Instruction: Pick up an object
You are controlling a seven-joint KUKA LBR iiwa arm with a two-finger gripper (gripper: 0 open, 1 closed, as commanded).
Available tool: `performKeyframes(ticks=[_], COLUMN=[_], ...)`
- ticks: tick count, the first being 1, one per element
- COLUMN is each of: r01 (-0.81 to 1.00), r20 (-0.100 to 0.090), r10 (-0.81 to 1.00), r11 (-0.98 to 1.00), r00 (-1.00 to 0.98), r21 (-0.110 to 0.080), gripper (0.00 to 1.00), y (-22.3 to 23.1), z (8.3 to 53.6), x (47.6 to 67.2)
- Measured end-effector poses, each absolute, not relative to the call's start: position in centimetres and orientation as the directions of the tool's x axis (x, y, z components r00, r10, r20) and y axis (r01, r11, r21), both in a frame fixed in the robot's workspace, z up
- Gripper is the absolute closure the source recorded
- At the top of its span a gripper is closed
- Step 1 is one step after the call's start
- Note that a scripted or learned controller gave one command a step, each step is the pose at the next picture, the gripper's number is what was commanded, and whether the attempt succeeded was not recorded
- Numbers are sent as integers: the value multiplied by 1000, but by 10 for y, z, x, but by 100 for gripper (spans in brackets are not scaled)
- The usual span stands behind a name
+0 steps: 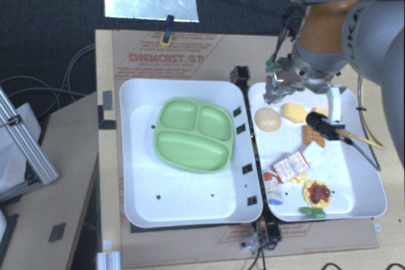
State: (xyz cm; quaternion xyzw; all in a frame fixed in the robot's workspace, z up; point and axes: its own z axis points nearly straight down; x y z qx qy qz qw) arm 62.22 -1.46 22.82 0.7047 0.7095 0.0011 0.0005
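Gripper [273, 93] state cannot be told; it is seen hanging over the far left corner of the right bin [364, 199]. A pale round bun [267, 119] lies just beneath and nearer, a yellow piece [293, 112] just beside it to the right, the green divided tray [193, 135] further left in the left bin [136, 199].

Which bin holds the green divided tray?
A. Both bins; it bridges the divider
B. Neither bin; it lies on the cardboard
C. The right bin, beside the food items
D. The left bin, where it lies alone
D: the green divided tray lies flat inside the left bin, the only object there, while the small food items sit in the right bin.
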Motion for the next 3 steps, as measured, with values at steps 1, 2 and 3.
performKeyframes(ticks=[1,2,3], r01=[1000,1000,1000], r20=[-1,1,1], r10=[1000,1000,1000], r11=[0,5,5], r00=[0,-5,-5], r21=[0,2,3], gripper=[100,100,100], y=[-32,-23,-24], z=[219,235,235], x=[611,616,618])
